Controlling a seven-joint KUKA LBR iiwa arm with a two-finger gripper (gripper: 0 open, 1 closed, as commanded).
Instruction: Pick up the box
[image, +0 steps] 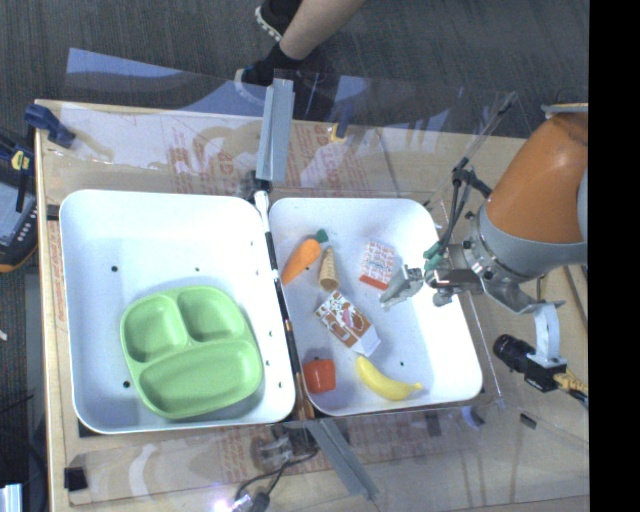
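Jaws seemingly parted, gripping nothing. Gripper (400, 290) hovering in right bin (450, 360), just right of small red-and-white box (379, 264). Farther left: patterned packet (345, 320), carrot (302, 258). Nearer: banana (388, 380). Green tray (192, 350) in left bin (85, 300).

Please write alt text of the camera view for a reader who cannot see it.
The gripper hovers open over the right bin, beside a small box. The bin also holds another box, a carrot, a banana. The left bin holds a green tray.
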